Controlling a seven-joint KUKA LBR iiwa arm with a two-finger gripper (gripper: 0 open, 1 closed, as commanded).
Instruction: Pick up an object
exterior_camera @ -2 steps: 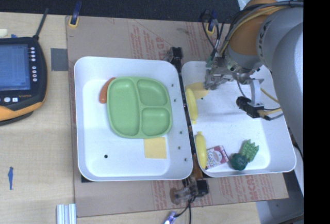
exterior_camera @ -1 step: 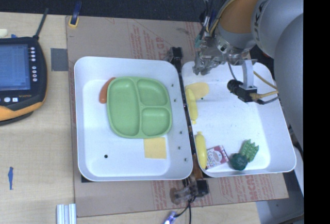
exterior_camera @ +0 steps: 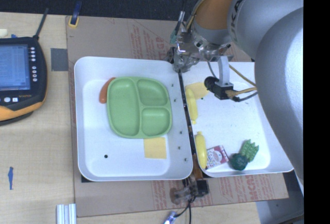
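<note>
— Judging from how things lay, was anything picked up yet?

— Nothing that I could see. The gripper (exterior_camera: pixel 181 59) sat over the back end of the divider between the left bin (exterior_camera: pixel 90 114) and the right bin (exterior_camera: pixel 258 130), and no object showed beneath it. I would call the pick not yet made.

— And the candidates?

— In the left bin, a green divided plate (exterior_camera: pixel 139 107) lay in the middle, an orange piece (exterior_camera: pixel 104 91) peeked out at its left edge, and a yellow square (exterior_camera: pixel 155 148) lay just in front of it. In the right bin, a pale yellow item (exterior_camera: pixel 192 100) lay along the divider, a second yellow piece (exterior_camera: pixel 200 149) sat nearer the front, with a small red packet (exterior_camera: pixel 217 156) just beside it and a green toy (exterior_camera: pixel 244 155) next to that.

— Were the jaws apart or together?

— I could not tell; cables and the wrist cluttered that spot.

— What else was hidden?

— The arm (exterior_camera: pixel 273 37) covered the right bin's far right part, and the plate hid most of the orange piece. A black part (exterior_camera: pixel 219 88) hung over the right bin; its purpose was unclear.
</note>
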